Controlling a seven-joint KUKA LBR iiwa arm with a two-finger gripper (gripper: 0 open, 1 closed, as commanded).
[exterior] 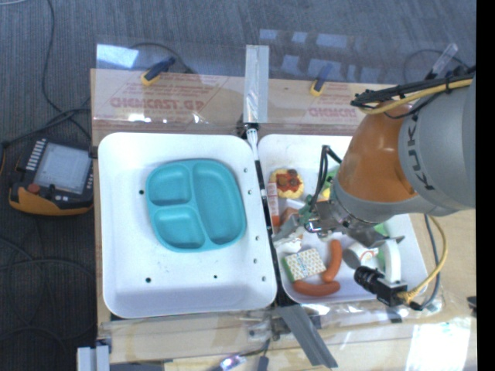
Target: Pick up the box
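box (304,263) sits low in the right bin (414,242), its long side slanted, just left and below my jaws (319,221); i can't tell their opening.

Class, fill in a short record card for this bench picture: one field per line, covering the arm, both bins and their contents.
arm: grey with orange band, reaching in from the right over the right bin
end effector: low inside the right bin, near its middle; finger state unclear
left bin: holds a teal divided plate
right bin: holds a small patterned box, two sausages beside and below the box, and a yellow and red food item
box status: lying on the bin floor, not lifted
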